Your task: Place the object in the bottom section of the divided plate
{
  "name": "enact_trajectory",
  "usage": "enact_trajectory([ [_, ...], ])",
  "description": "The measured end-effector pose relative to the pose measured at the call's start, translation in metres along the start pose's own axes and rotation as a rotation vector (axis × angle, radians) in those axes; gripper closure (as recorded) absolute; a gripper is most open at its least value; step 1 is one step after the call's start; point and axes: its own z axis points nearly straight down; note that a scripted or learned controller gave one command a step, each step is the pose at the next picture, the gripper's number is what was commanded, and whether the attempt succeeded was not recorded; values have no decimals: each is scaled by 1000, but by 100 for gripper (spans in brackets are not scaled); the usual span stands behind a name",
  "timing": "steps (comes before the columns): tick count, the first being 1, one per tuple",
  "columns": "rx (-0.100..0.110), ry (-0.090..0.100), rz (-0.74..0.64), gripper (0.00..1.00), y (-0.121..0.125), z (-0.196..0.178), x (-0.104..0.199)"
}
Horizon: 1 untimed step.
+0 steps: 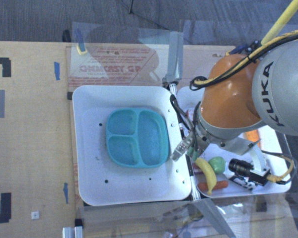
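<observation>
Nothing placed yet: divided plate (137, 138) bare in the left bin (89, 182), toy food such as the banana (207, 170) among others in the right bin (278, 187) beneath the arm (233, 95), jaws' state impossible to tell.

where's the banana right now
The banana lies in the right bin, near its left edge, beside a green fruit and just below the arm.

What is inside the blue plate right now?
Nothing can be seen inside the blue divided plate; all three sections look bare. The banana lies in the right bin, much of which the arm covers.
</observation>
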Motion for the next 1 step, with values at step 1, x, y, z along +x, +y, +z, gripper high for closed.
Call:
enact_trajectory([
  [1,-1,0,60,100,-5,1,-4],
])
